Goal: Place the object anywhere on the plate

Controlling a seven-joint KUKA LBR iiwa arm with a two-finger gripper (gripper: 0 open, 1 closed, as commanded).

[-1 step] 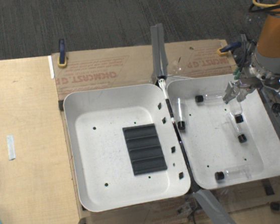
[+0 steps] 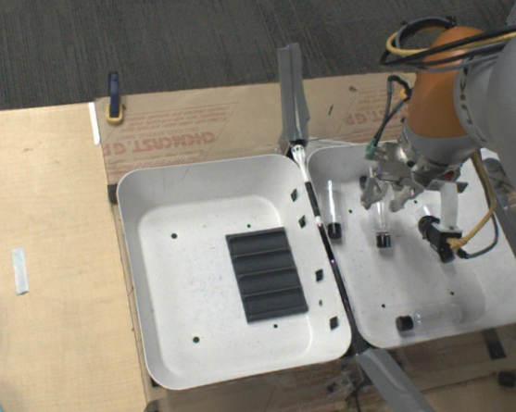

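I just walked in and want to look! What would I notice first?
Probably the big grey arm with its orange band, reaching in from the right over the right bin. Next, the dark ridged plate lying flat in the middle of the left bin. Small clear tubes with black caps lie in the right bin.

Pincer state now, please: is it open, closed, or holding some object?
Pincer: low over the right bin; open or closed cannot be told, and no object is visible between its tips.
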